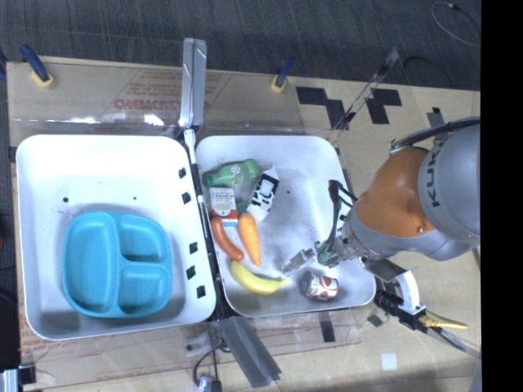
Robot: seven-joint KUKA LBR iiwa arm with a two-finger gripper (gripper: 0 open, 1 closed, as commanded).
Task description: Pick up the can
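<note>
The can [318, 285], silver with red markings, lies on its side in the right bin's near right corner. My gripper [315, 229] hangs low over the right side of that bin, just above and behind the can. It is open: one dark finger [335, 196] points toward the back and one silver finger [297, 260] points toward the banana. Nothing sits between them, and the can is apart from both. The grey arm with its orange band [392, 202] comes in from the right.
The right bin [310, 158] also holds a banana [257, 280], a carrot [249, 237], a sausage [225, 237], a green packet [233, 172] and a black-and-white carton [263, 193], all toward its left. The left bin [49, 170] holds a blue divided tray [118, 261].
</note>
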